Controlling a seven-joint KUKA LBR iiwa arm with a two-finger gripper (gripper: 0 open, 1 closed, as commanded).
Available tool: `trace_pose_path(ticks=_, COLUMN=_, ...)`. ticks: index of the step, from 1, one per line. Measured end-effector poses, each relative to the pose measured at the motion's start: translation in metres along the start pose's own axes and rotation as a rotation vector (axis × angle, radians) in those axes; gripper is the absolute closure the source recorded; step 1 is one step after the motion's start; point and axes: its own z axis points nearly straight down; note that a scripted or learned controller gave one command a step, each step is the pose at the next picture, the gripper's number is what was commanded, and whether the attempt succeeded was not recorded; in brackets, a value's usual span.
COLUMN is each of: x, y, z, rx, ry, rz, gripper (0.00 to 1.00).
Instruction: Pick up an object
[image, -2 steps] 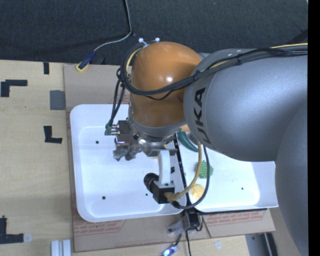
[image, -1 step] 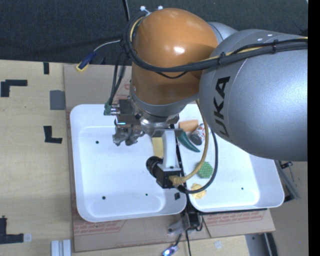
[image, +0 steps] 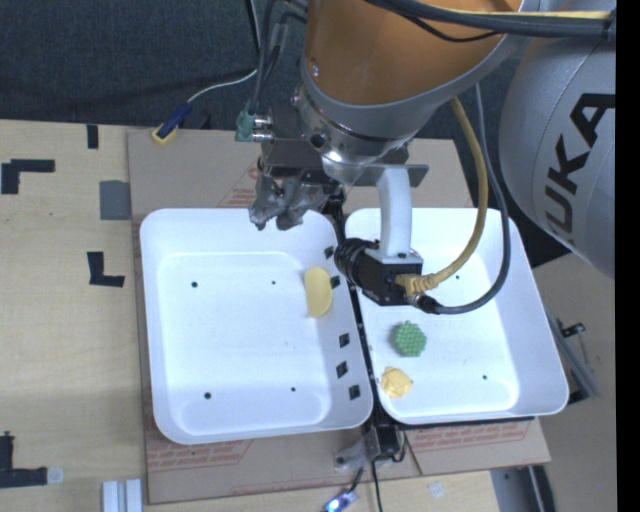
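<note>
My gripper (image: 283, 208) hangs over the back rim of the left bin (image: 200, 400), near its far right corner. A pale yellow banana-shaped piece (image: 318, 292) lies on the left bin's floor against its right wall, in front of the gripper and apart from it. In the right bin (image: 520, 380) a green bumpy ball (image: 408, 339) rests near the left side. A small yellow lump (image: 396, 381) sits just in front of the ball, in that bin's front left corner. I see nothing in the gripper.
A black camera block with a yellow cable (image: 385, 275) hangs from the wrist over the wall between the two bins. The arm's large orange and grey body (image: 400, 60) covers the back of the right bin. Both bins stand on brown cardboard (image: 180, 150).
</note>
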Motion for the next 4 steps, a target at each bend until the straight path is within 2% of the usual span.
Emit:
trace_pose_path(ticks=1, x=0.0, y=-0.005, z=0.168, rx=0.032, ry=-0.016, rz=0.003, gripper=1.0)
trace_pose_path(ticks=2, x=-0.05, y=-0.001, z=0.104, rx=0.009, ry=-0.006, rz=0.006, gripper=1.0)
trace_pose_path(ticks=3, x=0.015, y=-0.006, z=0.219, rx=0.026, ry=-0.011, rz=-0.003, gripper=1.0)
trace_pose_path(ticks=4, x=0.016, y=0.0, z=0.029, rx=-0.003, ry=0.002, rz=0.0, gripper=1.0)
